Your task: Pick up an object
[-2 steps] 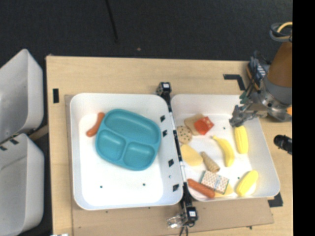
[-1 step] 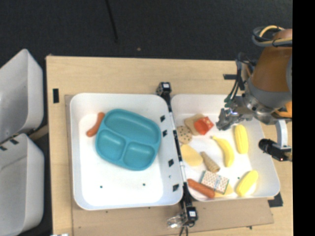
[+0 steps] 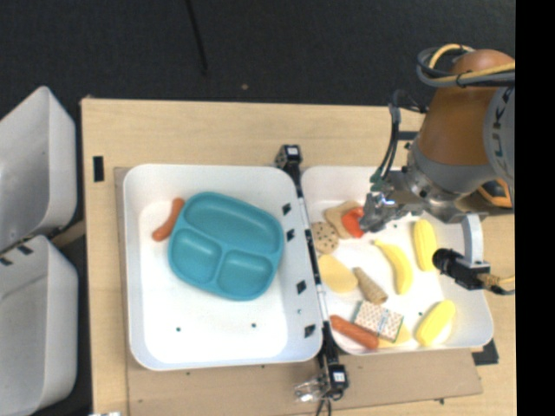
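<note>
Camera view: gripper (image 3: 375,217) beside small red-orange object (image 3: 351,224).

We've got loads of bare floor in the left bin (image 3: 208,336), below the blue tray (image 3: 227,244). The right bin (image 3: 473,332) is jammed: bananas (image 3: 397,265), a carrot (image 3: 354,331) and a wafer (image 3: 378,321) sit close together, and the arm (image 3: 455,137) blocks its upper half.

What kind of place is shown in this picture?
Probably a robotics lab set up for grasping trials, not a kitchen. A wooden bench holds two white bins, one with a teal divided plate, one with toy food such as a banana, under the arm's end effector.
</note>
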`<state>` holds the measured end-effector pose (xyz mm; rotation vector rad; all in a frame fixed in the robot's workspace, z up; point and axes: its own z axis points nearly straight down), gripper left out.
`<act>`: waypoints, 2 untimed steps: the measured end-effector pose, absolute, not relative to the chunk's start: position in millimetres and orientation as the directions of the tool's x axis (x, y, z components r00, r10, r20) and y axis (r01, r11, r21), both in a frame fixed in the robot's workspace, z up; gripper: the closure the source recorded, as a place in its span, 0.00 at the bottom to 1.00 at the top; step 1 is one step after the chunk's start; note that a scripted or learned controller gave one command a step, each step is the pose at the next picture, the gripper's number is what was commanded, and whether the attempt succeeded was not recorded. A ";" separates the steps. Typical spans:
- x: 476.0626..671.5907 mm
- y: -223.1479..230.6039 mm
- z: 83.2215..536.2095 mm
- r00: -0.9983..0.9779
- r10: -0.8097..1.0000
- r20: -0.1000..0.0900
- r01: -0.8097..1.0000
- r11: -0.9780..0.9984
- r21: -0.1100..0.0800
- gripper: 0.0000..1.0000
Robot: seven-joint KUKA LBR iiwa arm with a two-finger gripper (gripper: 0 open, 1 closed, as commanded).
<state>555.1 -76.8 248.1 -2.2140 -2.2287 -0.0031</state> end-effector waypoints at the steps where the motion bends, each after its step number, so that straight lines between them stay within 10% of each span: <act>1: 543.9 -31.5 248.5 -0.006 1.000 0.001 1.000 0.006 -0.001 1.00; 2: 546.3 -32.7 234.9 0.000 1.000 -0.001 1.000 0.000 -0.002 1.00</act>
